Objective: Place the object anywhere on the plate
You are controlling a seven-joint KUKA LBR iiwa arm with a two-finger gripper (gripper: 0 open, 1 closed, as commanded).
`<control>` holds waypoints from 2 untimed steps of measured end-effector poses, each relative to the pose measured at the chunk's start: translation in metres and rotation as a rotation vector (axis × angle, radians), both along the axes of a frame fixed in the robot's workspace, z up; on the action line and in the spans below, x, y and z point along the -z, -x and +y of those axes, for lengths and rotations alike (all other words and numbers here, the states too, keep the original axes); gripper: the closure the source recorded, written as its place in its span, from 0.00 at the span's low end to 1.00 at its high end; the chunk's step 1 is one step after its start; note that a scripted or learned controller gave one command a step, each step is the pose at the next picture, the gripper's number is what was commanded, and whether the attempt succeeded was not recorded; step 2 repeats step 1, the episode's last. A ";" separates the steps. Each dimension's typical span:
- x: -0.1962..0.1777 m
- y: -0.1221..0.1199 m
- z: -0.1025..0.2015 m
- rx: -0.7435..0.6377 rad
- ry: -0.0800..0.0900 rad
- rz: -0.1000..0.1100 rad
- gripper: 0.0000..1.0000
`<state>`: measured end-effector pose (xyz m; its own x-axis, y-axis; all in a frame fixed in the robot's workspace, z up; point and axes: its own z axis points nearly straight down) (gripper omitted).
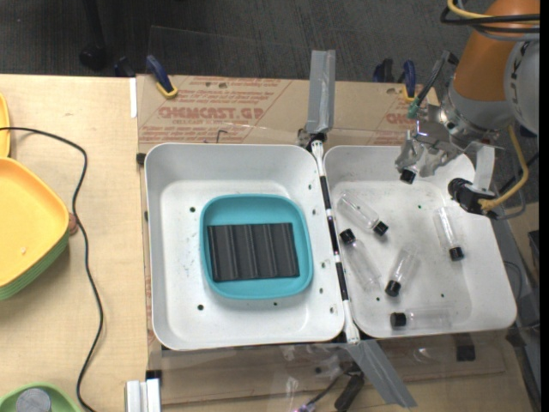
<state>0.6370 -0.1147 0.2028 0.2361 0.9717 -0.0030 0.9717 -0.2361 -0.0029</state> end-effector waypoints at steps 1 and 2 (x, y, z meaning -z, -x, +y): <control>0.000 0.000 0.000 0.000 0.000 -0.001 0.00; 0.000 0.000 0.000 0.000 0.000 -0.001 0.00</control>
